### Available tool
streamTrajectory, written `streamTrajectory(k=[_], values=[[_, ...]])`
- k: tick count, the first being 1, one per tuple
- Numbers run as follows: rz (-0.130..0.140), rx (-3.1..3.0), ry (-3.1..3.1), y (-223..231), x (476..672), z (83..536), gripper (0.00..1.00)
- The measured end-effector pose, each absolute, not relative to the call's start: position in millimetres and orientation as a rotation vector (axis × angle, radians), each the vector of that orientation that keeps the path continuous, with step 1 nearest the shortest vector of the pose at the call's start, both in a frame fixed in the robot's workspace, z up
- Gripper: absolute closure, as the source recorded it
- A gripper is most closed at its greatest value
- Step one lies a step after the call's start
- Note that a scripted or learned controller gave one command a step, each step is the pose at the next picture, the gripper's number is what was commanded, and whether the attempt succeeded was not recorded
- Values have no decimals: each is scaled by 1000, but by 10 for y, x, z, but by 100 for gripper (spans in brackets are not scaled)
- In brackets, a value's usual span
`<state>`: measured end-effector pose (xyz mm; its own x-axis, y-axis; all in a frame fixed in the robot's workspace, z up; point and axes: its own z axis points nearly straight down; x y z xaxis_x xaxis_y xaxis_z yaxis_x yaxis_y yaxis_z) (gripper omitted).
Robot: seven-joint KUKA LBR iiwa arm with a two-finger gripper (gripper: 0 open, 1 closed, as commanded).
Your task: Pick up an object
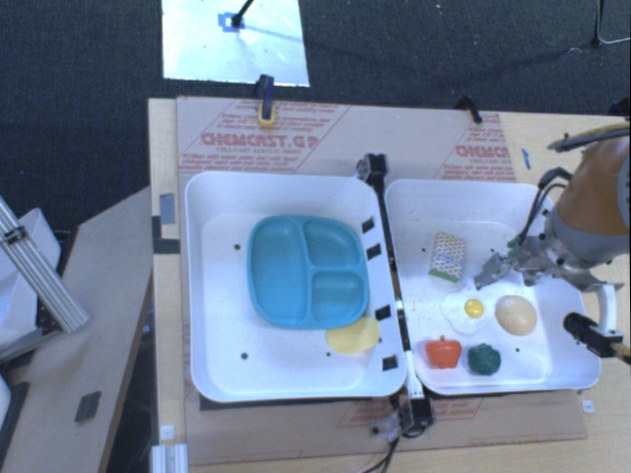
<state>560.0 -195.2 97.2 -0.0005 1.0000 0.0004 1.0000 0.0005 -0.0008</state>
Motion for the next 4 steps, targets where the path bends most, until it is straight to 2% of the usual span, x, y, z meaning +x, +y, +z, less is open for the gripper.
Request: streamTrajectory(k=[1,2,4], values=[[-3,-2224,-2224,-1960,5613,1105,100],[-4,-2226,-2224,-2018,5542,1672,100],[-4,-2221,-2230,-2029,5631,2453,100]])
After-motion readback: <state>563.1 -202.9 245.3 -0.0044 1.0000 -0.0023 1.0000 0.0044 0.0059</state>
